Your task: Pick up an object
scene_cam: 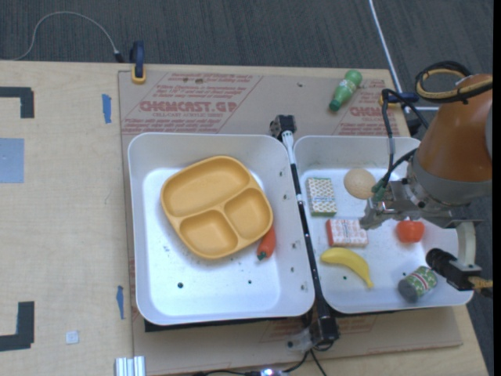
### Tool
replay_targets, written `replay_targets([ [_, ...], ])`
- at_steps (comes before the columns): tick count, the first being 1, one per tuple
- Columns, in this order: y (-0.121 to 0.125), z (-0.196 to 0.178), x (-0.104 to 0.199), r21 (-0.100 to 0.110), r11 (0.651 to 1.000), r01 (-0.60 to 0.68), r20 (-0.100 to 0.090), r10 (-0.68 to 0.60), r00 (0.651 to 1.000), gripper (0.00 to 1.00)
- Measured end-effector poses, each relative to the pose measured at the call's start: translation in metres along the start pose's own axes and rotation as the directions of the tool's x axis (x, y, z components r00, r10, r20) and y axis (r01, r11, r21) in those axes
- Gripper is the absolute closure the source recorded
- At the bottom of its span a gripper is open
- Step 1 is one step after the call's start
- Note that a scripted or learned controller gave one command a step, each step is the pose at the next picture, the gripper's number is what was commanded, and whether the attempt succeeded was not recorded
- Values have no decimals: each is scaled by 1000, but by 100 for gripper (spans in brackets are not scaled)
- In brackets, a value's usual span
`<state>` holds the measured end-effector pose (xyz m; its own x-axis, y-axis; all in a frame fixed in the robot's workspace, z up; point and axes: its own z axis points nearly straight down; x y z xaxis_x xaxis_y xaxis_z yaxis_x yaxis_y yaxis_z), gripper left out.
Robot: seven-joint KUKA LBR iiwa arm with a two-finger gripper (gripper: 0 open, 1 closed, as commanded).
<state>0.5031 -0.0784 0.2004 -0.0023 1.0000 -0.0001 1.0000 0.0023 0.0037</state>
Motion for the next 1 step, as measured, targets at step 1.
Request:
replay_targets([
  [1,-24,18,-97,5,1000,-4,0,4,1000,100],
])
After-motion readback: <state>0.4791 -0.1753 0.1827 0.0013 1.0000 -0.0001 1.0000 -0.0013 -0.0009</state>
